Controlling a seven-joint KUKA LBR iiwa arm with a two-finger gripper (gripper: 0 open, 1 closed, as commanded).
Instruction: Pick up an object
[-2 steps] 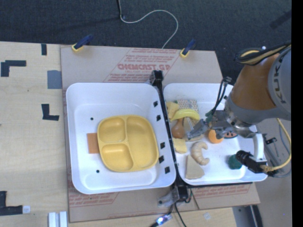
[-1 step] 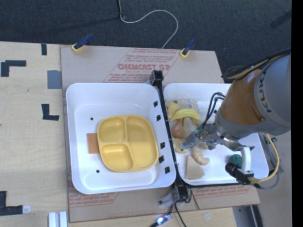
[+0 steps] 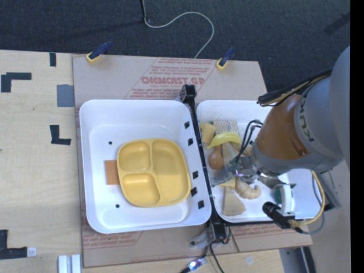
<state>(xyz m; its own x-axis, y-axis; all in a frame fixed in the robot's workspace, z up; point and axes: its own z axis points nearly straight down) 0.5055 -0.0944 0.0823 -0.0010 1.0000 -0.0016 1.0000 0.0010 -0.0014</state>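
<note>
Camera view: two white bins side by side on a cardboard sheet. Left bin [image 3: 91, 152] holds a yellow divided tray [image 3: 153, 172] near its centre, with an orange card [image 3: 111, 172] tucked under the tray's left edge. Right bin [image 3: 304, 201] carries a heap of small items along its left wall: a yellow banana [image 3: 223, 139] toward the far edge, a speckled pad [image 3: 226, 124] behind it, a brown round piece [image 3: 216, 160] against the divider, a pale wedge [image 3: 232, 201] at the near edge, and a tan ring-shaped piece [image 3: 248, 190] beside the wedge. The arm [image 3: 290, 132] comes over the right bin from its right edge, wrist pointing down into the heap. The gripper [image 3: 240, 168] sits low among the items, just right of the brown piece and just beyond the tan ring; from this view I cannot tell how the jaws stand, or whether anything lies between them. Judgement: the nearest candidates are the brown piece, directly toward the divider from the gripper, and the tan ring toward the near edge. The banana lies farther toward the far edge, long axis running roughly across the bin, left to right. Nothing appears lifted; pick not yet confirmed. Crowding against the left wall may spoil a clean closure.
</note>
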